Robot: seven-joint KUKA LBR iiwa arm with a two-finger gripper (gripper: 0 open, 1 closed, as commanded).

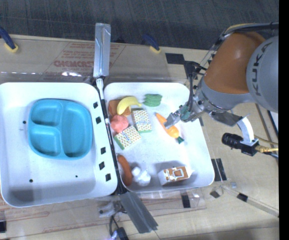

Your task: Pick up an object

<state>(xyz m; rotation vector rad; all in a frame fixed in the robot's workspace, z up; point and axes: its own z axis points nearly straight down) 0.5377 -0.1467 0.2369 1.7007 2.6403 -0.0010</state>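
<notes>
Tool (176,119) over carrot (168,127) — perhaps touching — in right bin (200,145).

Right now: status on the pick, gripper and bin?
Gripper low in right bin, over the carrot; grasp not confirmed. Cartons and banana crowd its left.

Gripper (177,118) low in right bin (202,149), right at toy carrot (168,127). Banana (128,103), green item (153,100), 2 cartons (135,127) near bin center; small box (174,174) at front. Blue divided tray (61,128) in left bin (9,179).
</notes>
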